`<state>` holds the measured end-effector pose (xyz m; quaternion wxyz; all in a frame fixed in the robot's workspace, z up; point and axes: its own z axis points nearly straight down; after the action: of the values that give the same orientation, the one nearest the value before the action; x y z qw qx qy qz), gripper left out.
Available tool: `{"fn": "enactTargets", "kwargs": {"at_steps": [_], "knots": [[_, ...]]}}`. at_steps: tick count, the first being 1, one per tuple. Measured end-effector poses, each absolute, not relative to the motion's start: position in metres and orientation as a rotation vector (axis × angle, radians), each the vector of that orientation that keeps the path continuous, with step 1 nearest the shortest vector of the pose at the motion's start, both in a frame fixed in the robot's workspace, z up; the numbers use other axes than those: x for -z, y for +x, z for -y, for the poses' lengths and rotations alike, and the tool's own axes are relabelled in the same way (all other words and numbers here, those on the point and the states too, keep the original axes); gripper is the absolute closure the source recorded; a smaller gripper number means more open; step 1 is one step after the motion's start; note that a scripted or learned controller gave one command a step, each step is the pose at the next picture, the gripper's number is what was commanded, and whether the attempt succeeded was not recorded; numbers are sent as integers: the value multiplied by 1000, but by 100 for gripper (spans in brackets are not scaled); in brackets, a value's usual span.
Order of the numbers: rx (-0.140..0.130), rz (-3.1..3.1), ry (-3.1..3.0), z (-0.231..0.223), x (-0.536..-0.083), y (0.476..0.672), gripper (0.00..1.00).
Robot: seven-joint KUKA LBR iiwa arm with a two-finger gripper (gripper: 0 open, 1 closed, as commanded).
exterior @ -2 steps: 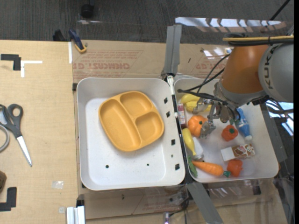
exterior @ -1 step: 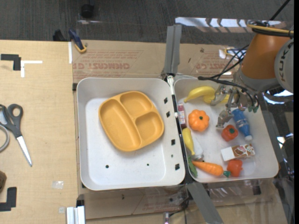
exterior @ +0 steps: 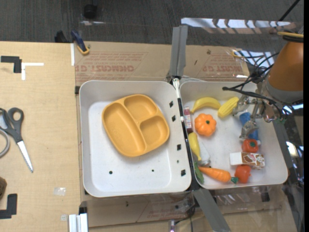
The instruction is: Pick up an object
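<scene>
Arm over the right bin [exterior: 270, 180], gripper [exterior: 251, 124] low among the toys.

Gripper sits near the bin's right side, just above a red tomato [exterior: 250, 145] and beside a blue item [exterior: 245, 117], perhaps a cup; whether it is clenched or released, cannot tell at this angle. Nearby: corn cob [exterior: 228, 107], banana [exterior: 206, 103], small pumpkin [exterior: 205, 124], carrot [exterior: 216, 174], a white-and-red carton [exterior: 247, 159]. Left bin [exterior: 87, 144] holds a yellow divided plate [exterior: 135, 124], tilted. Scissors [exterior: 17, 134] lie on the bench, well apart from the bins.
</scene>
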<state>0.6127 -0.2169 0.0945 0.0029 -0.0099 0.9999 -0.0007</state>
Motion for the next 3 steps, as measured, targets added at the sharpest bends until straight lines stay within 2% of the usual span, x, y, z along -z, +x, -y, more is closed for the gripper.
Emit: {"fn": "enactTargets", "kwargs": {"at_steps": [1, 2, 3], "knots": [[5, -3130, -35, 216, -106, 615, 100], [5, -3130, -35, 216, -106, 615, 0], [1, -3134, 85, 221, -96, 613, 0]]}}
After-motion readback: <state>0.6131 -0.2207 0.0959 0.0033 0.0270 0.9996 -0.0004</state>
